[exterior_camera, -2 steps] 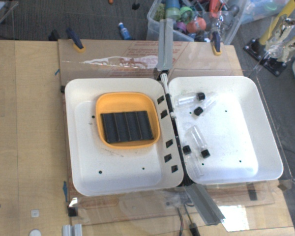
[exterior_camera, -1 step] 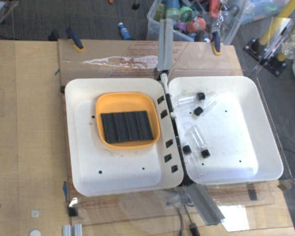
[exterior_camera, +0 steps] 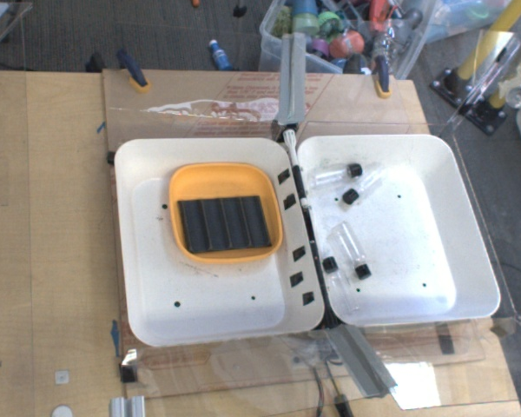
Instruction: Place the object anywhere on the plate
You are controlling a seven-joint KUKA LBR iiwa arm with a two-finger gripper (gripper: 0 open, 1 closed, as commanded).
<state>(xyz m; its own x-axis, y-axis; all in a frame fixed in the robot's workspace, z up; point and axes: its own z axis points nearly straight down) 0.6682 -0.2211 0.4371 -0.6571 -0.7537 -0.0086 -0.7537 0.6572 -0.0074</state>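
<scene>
An orange plate [exterior_camera: 228, 181] sits in the left white bin [exterior_camera: 148, 268]. A dark ribbed rectangular object [exterior_camera: 224, 224] lies flat on the plate, covering most of its middle. In the right white bin [exterior_camera: 434, 233] lie several clear vials with black caps: one [exterior_camera: 333, 176] near the bin's upper left, one [exterior_camera: 350, 244] lower down toward its left side.
A grey divider bar [exterior_camera: 290, 85] runs between the bins at the back. A clear tub of coloured toys [exterior_camera: 356, 16] stands behind the bench. Cardboard [exterior_camera: 200, 98] lies behind the bins, and the wooden benchtop [exterior_camera: 35, 233] extends to the left.
</scene>
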